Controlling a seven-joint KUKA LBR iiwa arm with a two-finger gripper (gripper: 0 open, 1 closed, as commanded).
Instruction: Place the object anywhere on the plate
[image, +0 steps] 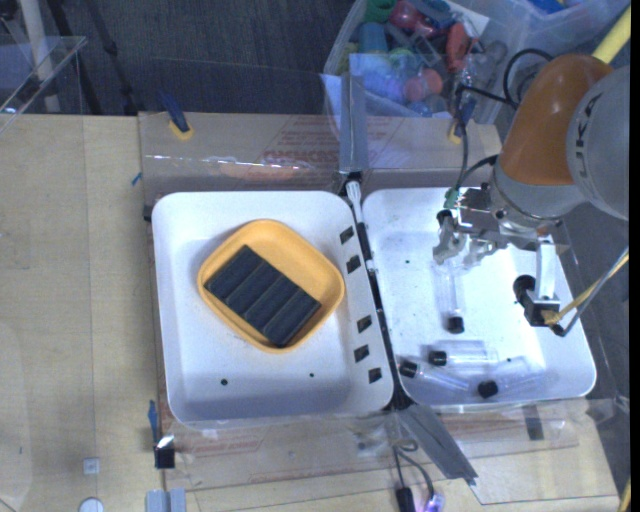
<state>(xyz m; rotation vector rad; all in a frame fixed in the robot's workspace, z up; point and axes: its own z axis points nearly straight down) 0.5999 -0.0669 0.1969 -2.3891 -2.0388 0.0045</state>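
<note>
While the arm (600, 150) is reaching in from the right, the dark ribbed slab (265, 295) is lying flat on the yellow plate (295, 248), which is sitting in the left bin (190, 370). The slab is resting inside the plate's rim and covering most of its floor. Its long axis is running on a diagonal, from the upper left of the camera view down to the lower right, so one short end is pointing toward the bin's far left corner and the other toward the divider (360, 290) between the bins. Shallow grooves are showing across its top face.

A few grey letters are showing on the arm's casing at the right edge, cut off and too partial to read with confidence. Faint reddish print is showing on the clear sheet (290, 150) behind the bins, too pale to read. Small black squares (352, 265) are lining the divider.

Over the far part of the right bin (400, 240), well apart from the plate, the gripper (452, 245) is hanging. Whether it is open or closed cannot be told. A thin clear tube (452, 295) with a black lower end is lying just beneath it; contact between them cannot be judged. Two more clear tubes (462, 353) with black ends are lying near the bin's front wall.
</note>
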